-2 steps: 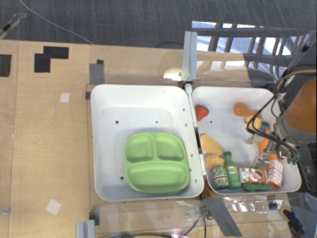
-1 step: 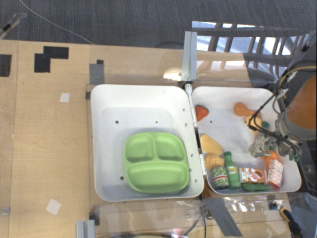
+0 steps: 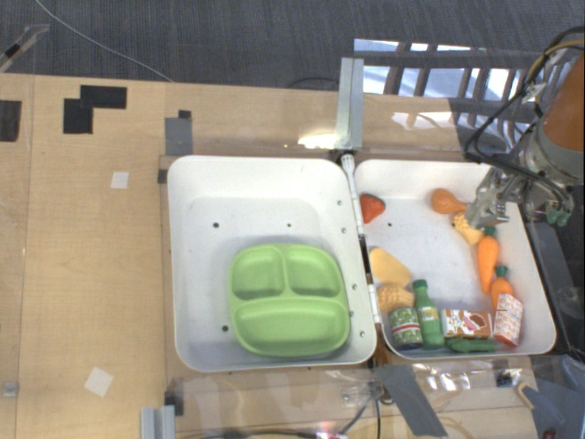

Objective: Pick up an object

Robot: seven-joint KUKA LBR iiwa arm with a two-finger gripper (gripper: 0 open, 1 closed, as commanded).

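Gripper (image 3: 482, 210) low over yellow piece (image 3: 468, 230) beside carrot (image 3: 487, 259); finger state cannot be told; crowding risks a glancing, failed pinch.

Bright, even overhead light; glare whitens the metal rail (image 3: 439, 71) up top, and the picture seems slightly soft.
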